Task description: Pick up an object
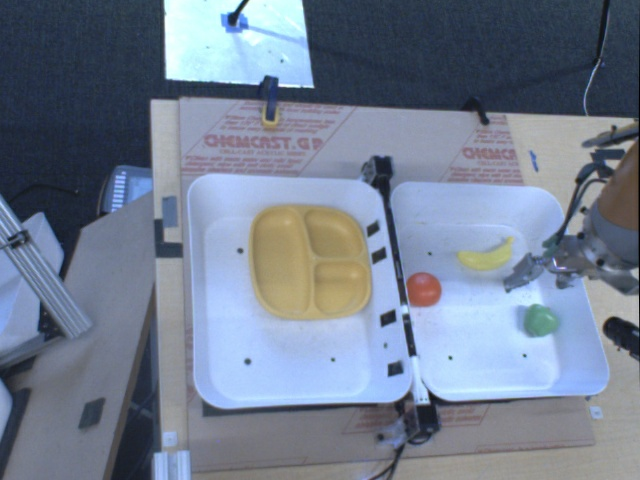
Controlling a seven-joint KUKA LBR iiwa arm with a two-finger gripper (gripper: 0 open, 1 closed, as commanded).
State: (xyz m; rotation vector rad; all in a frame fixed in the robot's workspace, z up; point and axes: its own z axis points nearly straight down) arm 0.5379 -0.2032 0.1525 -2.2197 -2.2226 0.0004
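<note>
Our grey two-finger gripper (530, 271) hangs over the right white bin (480, 383), fingers apart, empty. The small green plastic lump (541, 320) sits just nearer, the yellow plastic banana (486, 255) left. We risk closing between them, grabbing nothing.

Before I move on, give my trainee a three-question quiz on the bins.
1. True or false: the yellow tray sits in the left bin.
2. Which item lies nearest the divider? A banana B tomato C green item
3. Fill in: the gripper hovers over the ____ bin.

Key: 1 true; 2 B; 3 right.
</note>
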